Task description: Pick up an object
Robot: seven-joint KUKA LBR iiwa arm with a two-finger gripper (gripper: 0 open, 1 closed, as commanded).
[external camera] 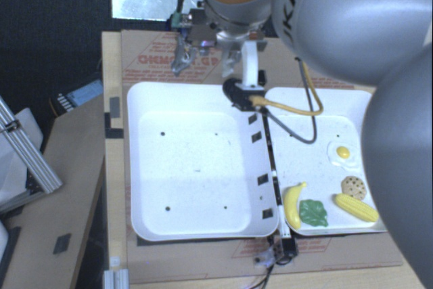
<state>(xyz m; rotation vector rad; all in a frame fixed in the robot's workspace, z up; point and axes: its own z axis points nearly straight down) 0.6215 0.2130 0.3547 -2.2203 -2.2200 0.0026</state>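
The banana (293, 206) (at five o'clock, likely light, stiff plastic) is best taken mid-body; the jaws' state cannot be told.

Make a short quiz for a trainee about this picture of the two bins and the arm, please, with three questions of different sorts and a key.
1. True or false: the banana lies in the left bin.
2. Which thing touches the banana on its right side?
A. the fried egg
B. the green leaf
C. the cookie
3. Fill the gap: the corn cob lies just below the ______.

Key
1. False. It lies in the right bin, near the divider.
2. B
3. cookie

Note: the claw hangs above the far edge of the bins, with no toy food between its fingers.
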